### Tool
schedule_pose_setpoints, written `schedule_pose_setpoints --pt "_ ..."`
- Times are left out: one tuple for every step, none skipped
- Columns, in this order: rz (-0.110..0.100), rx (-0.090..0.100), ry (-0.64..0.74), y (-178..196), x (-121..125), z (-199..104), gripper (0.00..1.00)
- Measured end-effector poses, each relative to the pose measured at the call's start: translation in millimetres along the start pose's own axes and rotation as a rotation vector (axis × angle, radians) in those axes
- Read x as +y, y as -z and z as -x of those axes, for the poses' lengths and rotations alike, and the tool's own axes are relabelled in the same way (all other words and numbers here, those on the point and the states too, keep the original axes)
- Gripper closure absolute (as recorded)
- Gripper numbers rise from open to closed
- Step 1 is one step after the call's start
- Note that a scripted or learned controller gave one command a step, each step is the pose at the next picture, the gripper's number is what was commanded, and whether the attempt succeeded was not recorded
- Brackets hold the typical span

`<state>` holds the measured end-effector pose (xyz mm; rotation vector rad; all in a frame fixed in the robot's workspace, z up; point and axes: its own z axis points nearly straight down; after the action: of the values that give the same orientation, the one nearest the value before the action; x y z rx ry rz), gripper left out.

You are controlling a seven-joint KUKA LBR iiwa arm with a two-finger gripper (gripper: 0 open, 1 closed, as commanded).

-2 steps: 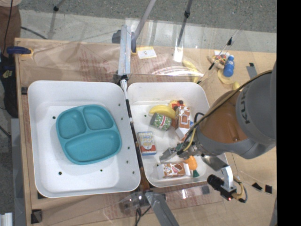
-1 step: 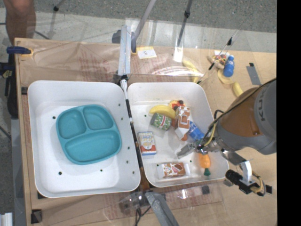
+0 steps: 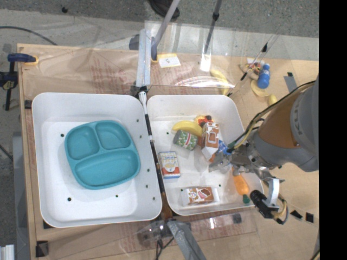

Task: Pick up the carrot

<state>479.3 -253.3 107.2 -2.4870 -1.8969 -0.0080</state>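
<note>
**Still lining up on the carrot**

We're hovering our gripper (image 3: 230, 157) over the right bin (image 3: 234, 111), and honestly we can't tell how it's set. The carrot (image 3: 241, 185) is lying loose near the bin's right wall, just beside it. Next we're needing to shift over and drop down.

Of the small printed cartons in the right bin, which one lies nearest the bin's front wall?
The flat carton lying lengthwise along the front wall, left of the carrot. The carton by the divider and the upright one near the banana sit farther back.
</note>
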Motion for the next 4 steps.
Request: schedule_pose_setpoints --pt "0.002 -0.013 0.134 10 16 -6 0.00" --pt "0.031 -0.014 0.071 -14 -3 -2 0.00" --pt "0.021 -0.013 0.073 -7 -4 -1 1.00" --pt "0.005 -0.011 -0.167 78 -2 -48 1.00"
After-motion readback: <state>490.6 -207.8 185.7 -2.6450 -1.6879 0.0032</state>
